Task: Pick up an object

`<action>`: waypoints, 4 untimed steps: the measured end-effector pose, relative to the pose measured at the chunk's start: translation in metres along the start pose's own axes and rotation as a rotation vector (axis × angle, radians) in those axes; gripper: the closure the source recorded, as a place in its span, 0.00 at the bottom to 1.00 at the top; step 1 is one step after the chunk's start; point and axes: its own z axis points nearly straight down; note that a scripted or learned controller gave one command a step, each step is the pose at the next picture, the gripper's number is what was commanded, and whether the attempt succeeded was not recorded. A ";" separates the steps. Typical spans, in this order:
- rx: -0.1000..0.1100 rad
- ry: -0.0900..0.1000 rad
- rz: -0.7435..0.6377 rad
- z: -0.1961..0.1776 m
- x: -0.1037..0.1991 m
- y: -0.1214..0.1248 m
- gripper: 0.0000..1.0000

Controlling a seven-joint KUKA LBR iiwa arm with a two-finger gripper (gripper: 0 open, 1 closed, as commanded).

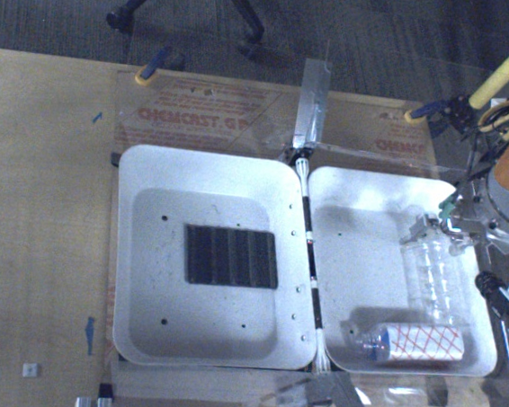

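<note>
Clear bottle (pixel 432 275) beneath jaws (pixel 433 228)

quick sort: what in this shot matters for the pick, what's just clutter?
Matters for the pick:
- pincer over the right bin
- clear plastic bottle, upright-ish in the right bin
- bottle with red crosshatch label, lying along that bin's near wall

Clutter:
- left bin with its dark slatted panel
- chair base on the floor
- clamps on the bench's far edge

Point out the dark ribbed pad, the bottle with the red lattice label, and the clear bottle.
dark ribbed pad (pixel 231 257), camera view, its centre.
bottle with the red lattice label (pixel 425 342), camera view, its label.
clear bottle (pixel 435 278), camera view, mid-body.
</note>
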 end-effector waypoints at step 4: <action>-0.022 -0.010 -0.414 0.094 0.026 -0.005 0.00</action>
